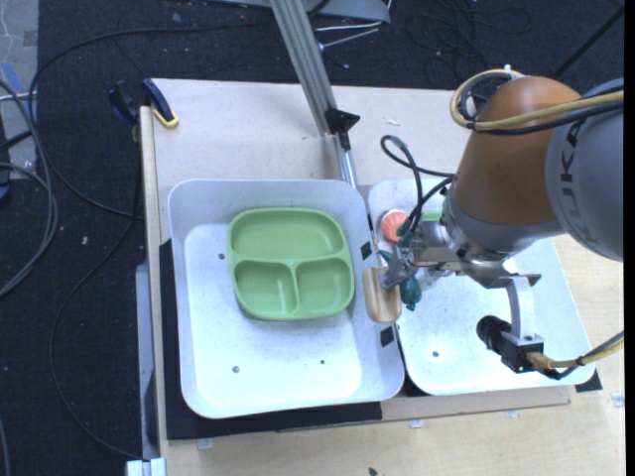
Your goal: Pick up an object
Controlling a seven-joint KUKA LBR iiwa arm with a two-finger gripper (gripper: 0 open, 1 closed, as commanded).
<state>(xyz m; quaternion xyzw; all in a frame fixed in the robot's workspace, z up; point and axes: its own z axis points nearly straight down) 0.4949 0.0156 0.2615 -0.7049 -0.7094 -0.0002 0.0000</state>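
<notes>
Item: objects for picking, right bin [556, 296]. One orange-red rounded object [394, 225] lay at the far left corner of that bin, partly hidden by the arm's wrist. One tan, flat wooden-looking piece [380, 296] lay on the seam between the two bins, just left of the gripper. A small teal-green thing [410, 290] showed directly at the gripper's tip; whether it was a loose object or part of the tool could not be told.

Gripper [405, 278]: one, low over the left edge of the right bin, pointing toward the seam. Whether its fingers were open, closed or gripping anything could not be told; cables and the wrist body covered them.

Step in hand, as judged: approach or attempted grasp at the bin's left edge, nothing clearly lifted. The next move would call for a firm closure on one item and a straight lift clear of the bin wall, the tan piece being awkward where it rides on both rims.

Left bin [198, 365]: one, holding one green divided plate [292, 263] with three compartments, lying flat toward the far side.

Bins: two, side by side on one pale counter [238, 127].

Arm [526, 167]: one, grey with orange band, entering from the right.

Far surround: one slanted metal strut [303, 48], dark floor with loose cables.
</notes>
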